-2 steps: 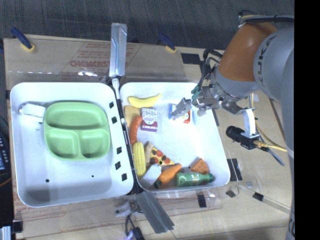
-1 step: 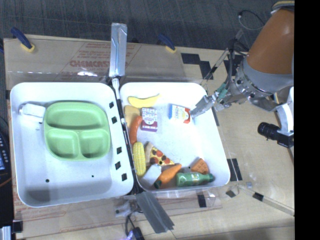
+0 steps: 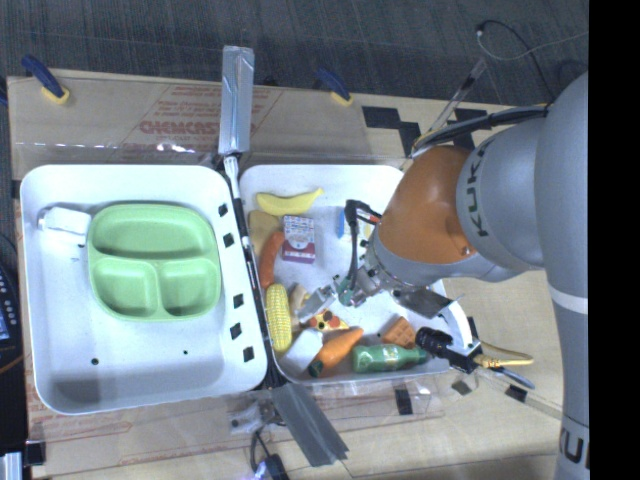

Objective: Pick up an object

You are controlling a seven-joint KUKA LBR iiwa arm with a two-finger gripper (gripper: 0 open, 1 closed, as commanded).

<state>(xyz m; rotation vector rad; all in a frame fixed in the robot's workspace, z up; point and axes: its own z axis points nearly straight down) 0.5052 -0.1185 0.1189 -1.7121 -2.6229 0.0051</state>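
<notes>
My gripper hangs low over the middle of the right bin, with the orange-banded wrist just to its right. Right below it lies a small multicoloured toy. A carrot and a green bottle lie along the bin's front wall. A corn cob rests against the left wall, with an orange sausage above it. A red and white box and a banana lie toward the back. Nothing shows as held.
The left bin holds a green divided tray and a small white item at its back left. An orange wedge lies under the wrist. The arm covers the right bin's right part.
</notes>
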